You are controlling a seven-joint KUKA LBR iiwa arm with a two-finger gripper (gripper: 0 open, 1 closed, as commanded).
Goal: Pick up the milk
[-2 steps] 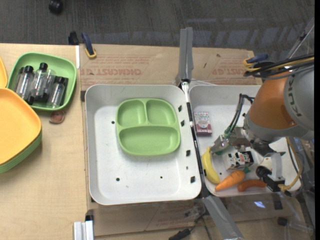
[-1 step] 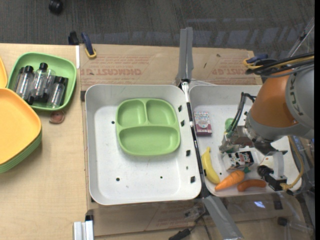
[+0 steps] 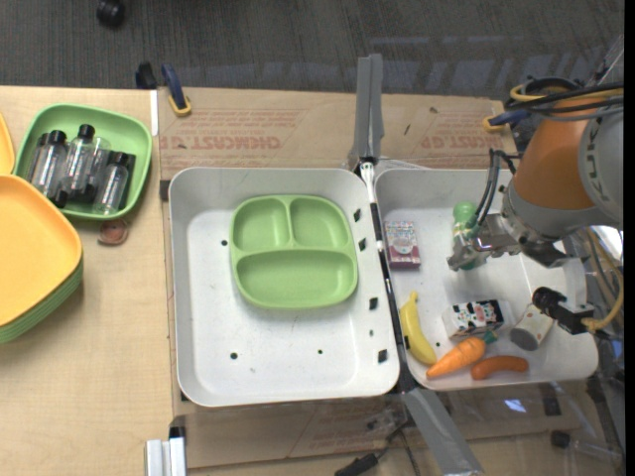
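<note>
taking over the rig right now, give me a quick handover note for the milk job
Gripper: low in the right bin, near its middle; whether its fingers are open or shut cannot be told. Nothing is seen held.
Milk: small black-and-white carton lying on the right bin's floor, in front of the gripper, apart from it.
Around it: banana to its left, carrot just in front.
Green divided plate sits in the left bin.
Done: nothing yet. Left: move over the milk, grasp, lift.
</note>
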